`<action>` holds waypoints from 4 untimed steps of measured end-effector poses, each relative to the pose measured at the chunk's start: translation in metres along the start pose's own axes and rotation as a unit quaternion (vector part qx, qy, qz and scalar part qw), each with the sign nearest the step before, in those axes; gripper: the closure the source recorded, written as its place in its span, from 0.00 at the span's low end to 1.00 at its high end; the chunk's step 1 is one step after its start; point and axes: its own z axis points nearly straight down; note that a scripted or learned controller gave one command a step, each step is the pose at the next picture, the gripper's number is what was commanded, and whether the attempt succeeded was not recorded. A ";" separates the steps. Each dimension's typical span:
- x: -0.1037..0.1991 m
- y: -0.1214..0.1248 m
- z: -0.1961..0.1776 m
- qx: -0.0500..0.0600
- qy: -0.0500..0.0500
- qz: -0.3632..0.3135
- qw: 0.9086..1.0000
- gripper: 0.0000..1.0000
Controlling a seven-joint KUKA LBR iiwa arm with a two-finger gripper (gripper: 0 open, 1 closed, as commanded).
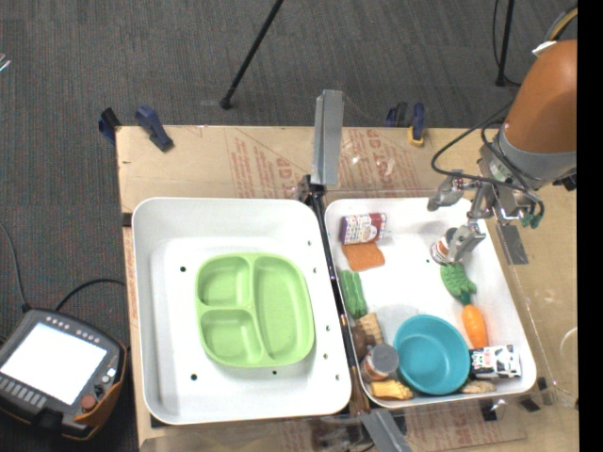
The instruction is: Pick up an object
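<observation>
Half the arm point(545, 102) cut off at frame edge; end effector point(459, 243) grip state unclear, over right bin point(424, 210)

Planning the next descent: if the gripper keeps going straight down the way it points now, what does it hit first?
Probably the green toy just below the gripper, though depth is unclear from this slanted view.

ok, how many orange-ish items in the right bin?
3: a flat orange piece below the small carton at upper left, a carrot right of the blue bowl, and an orange-yellow piece at the near edge. Clutter may hide more.
</observation>
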 end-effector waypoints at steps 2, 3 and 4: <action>0.107 -0.023 0.118 0.002 0.000 0.028 1.000 0.00; 0.105 -0.020 0.108 0.001 -0.002 0.025 1.000 1.00; 0.165 0.020 0.120 -0.001 0.002 -0.111 0.994 1.00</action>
